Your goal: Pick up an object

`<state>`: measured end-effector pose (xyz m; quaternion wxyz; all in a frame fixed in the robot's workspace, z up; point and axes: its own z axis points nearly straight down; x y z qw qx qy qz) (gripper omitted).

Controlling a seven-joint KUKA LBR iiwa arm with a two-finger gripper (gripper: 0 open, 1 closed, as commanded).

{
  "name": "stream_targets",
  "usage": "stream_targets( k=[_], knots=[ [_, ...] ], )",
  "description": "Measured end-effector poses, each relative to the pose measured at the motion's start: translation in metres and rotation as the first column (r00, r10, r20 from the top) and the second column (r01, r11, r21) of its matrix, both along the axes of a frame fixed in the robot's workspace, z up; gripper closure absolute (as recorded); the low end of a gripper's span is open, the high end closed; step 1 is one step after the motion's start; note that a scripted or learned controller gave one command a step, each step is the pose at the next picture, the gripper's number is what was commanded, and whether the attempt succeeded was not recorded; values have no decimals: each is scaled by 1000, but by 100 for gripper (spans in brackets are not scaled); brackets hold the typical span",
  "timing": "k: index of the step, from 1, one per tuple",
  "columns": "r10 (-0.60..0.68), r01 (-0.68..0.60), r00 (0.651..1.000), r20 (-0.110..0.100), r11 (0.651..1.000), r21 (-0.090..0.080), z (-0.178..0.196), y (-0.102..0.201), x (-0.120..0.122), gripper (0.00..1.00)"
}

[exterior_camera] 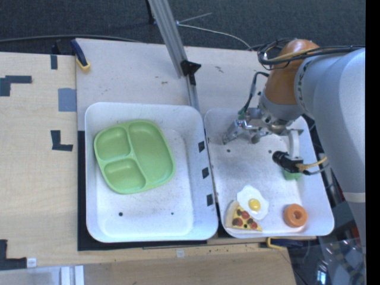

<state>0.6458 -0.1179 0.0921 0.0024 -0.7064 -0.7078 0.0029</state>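
My gripper (240, 138) hangs over the far part of the right bin (221, 177), above bare floor near the bin's left wall. Its two fingers stand apart, open, with nothing between them. Three toy foods lie at the near end of this bin, well below the gripper in the view. A fried egg (252, 202) is in the middle there. A pizza slice (242, 217) lies just in front of it, touching its edge. An orange donut (295, 215) sits in the near right corner.
A green divided plate (133, 156) lies in the left bin (98, 218). A slanted metal pole (169, 28) runs down to the wall between the bins. The grey arm (332, 105) covers the right bin's right side.
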Motion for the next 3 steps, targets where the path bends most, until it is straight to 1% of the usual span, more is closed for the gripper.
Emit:
stream_targets(
  k=[1, 2, 3],
  knots=[
    [2, -2, 1000, 5, 1000, 0, 14, 1, 2, 100],
    [-1, 1, 1000, 10, 1000, 0, 57, -3, 1, 100],
    [0, 0, 1000, 11, 1000, 1, 101, 2, 0, 100]
  ],
)
